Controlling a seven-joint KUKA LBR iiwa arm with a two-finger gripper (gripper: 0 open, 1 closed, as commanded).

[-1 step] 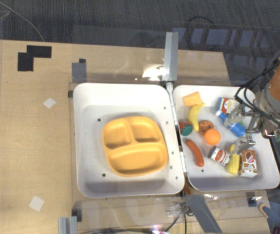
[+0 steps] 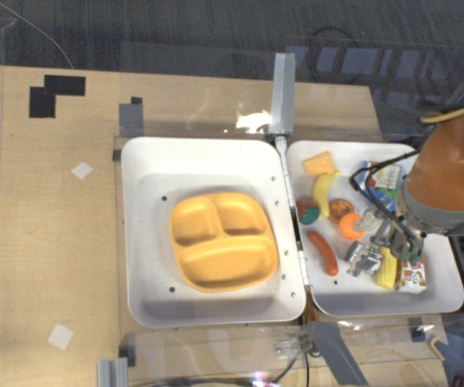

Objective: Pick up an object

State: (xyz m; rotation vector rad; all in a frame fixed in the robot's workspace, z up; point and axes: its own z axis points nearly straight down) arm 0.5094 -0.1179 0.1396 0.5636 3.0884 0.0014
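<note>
Arm w/ orange band (image 2: 457, 164) is reaching in from the right, hanging over the right bin (image 2: 445, 297). Gripper (image 2: 367, 258) is sitting low in that bin's lower-mid area, metal tip pointing down-left; can't tell if it's spread or pressed together, and nothing is visibly pinched.

Right bin is carrying the toy food: cheese wedge (image 2: 319, 164) near the top, banana (image 2: 322, 190) just below it, red-green piece (image 2: 307, 213) by the left wall, brown-red round item (image 2: 342, 208) beside it, orange ball (image 2: 349, 226) just up-left of the gripper. Red sausage (image 2: 323, 252) is lying diagonal, left of the gripper, apart from it. Yellow corn (image 2: 386, 268) is lying right next to the gripper tip, maybe touching, unclear. Small printed carton (image 2: 413, 276) is sitting just right of the corn. Colourful pkg (image 2: 383, 177) is partly hidden under the arm.

Left bin (image 2: 147, 240) is holding a yellow divided tray (image 2: 219, 240), centred, flat, 3 compartments. Both bins are resting side by side on the wood surface (image 2: 46, 240).
</note>
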